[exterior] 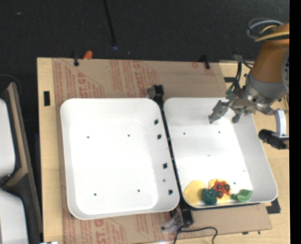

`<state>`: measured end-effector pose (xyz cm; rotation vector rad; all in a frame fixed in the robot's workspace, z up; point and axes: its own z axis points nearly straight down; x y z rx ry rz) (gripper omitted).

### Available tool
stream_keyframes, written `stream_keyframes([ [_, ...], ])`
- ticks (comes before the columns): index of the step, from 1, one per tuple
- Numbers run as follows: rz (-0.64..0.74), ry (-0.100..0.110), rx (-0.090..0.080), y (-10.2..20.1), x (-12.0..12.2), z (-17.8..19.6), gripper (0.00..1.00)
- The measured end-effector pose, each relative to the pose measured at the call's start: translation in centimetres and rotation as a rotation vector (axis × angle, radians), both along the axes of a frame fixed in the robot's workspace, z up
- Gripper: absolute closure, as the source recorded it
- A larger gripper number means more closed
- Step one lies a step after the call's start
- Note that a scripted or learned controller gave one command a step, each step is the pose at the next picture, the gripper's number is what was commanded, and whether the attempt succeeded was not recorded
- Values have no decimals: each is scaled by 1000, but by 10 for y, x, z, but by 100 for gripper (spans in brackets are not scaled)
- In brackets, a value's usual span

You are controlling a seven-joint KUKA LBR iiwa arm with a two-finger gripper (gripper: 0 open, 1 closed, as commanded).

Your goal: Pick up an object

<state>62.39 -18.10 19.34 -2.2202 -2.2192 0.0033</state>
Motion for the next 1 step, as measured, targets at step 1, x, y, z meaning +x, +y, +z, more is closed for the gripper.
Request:
stream_keyframes([
  [1, 0, 1, 0, -1, 2, -62, 0],
])
